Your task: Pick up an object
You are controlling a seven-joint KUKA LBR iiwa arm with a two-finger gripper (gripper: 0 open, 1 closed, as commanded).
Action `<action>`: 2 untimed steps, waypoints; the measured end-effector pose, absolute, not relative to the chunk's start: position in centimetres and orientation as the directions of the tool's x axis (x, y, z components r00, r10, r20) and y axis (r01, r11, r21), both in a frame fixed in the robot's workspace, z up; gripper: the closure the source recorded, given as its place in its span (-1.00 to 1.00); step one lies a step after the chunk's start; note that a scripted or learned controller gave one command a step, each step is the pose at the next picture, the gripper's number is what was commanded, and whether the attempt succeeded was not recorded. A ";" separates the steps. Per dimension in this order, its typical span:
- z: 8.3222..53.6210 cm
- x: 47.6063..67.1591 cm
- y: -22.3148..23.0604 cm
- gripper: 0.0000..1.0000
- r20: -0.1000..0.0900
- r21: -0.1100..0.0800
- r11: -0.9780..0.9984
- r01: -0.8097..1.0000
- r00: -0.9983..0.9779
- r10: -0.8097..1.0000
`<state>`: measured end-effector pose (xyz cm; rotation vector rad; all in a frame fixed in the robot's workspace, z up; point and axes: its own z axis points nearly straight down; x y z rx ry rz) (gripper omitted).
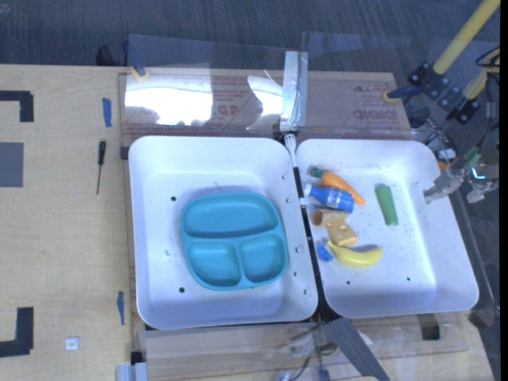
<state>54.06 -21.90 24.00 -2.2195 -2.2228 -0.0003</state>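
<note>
The end effector (444,186) hovers at the right rim of the right bin (413,280); I cannot tell its state. The cucumber (386,204) lies nearest to it, apart from the banana (355,254) and carrot (340,182). The round cucumber may slip away.

A robotics laboratory test cell: a plywood surface (55,213) marked with black tape, two white bins (151,173) fixed side by side, clear acrylic guard panels (206,94) at the far edge, grey carpet (238,6) beyond.
</note>
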 end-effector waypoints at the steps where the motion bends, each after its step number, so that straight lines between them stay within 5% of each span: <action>1: 12.7 51.1 -18.7 -1.00 0.003 -0.009 -0.069 0.998 0.069 0.998; 2: 12.5 49.0 -20.0 -1.00 0.002 -0.002 0.078 0.997 -0.078 0.997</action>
